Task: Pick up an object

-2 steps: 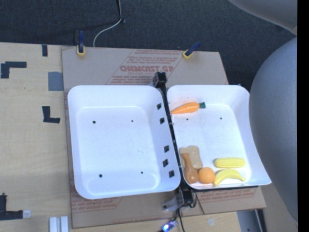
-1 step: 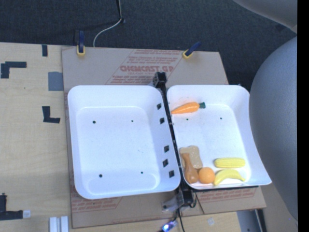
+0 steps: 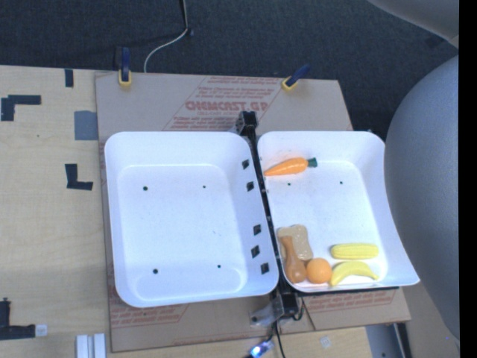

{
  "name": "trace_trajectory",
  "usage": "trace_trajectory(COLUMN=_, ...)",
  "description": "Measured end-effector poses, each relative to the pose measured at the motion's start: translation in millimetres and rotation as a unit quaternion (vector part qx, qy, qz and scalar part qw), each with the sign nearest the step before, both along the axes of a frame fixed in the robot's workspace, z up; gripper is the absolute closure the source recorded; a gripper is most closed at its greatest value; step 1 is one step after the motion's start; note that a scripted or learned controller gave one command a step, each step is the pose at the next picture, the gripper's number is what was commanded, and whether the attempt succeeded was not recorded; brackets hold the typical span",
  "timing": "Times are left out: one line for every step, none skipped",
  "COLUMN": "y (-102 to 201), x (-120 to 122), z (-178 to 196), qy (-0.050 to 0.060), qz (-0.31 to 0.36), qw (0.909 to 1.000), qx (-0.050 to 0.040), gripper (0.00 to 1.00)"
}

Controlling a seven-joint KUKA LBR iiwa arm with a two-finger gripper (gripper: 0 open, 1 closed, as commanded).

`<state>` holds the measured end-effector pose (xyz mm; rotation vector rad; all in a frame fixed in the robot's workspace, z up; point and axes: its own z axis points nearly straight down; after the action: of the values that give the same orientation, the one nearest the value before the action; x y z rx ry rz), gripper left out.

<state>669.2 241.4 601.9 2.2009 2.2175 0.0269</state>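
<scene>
Nothing is picked yet: carrot [image 3: 286,167], banana [image 3: 353,273] and orange [image 3: 318,271] are lying in the right bin [image 3: 370,171]. You cannot tell how the end effector is standing.

— Anything cropped?
— Grey arm [image 3: 440,200], blurred, cut by the top and right edges. White cable [image 3: 181,13], cut at the top.
— Lower down?
— Pale strips [image 3: 89,345] and a black mark [image 3: 19,330], cut by the bottom and left edges.
— Anything covered?
— Red print [image 3: 223,104] on the cardboard [image 3: 149,99], partly under the left bin [image 3: 119,200] and right bin [image 3: 370,174]; smaller lines too fine to read.
— Unclear?
— Brown piece [image 3: 292,265] touching the orange ball [image 3: 318,271]: too blurred to name.
</scene>
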Motion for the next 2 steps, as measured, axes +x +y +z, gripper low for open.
trace_trajectory(y=1.1, x=1.2, z=9.6, qy=-0.008, qz=0.0, qw=1.0, qx=0.0018, gripper=1.0)
trace_trajectory(y=2.3, x=2.7, z=19.2, qy=-0.017, qz=-0.001, qw=0.9999, qx=0.004, gripper=1.0)
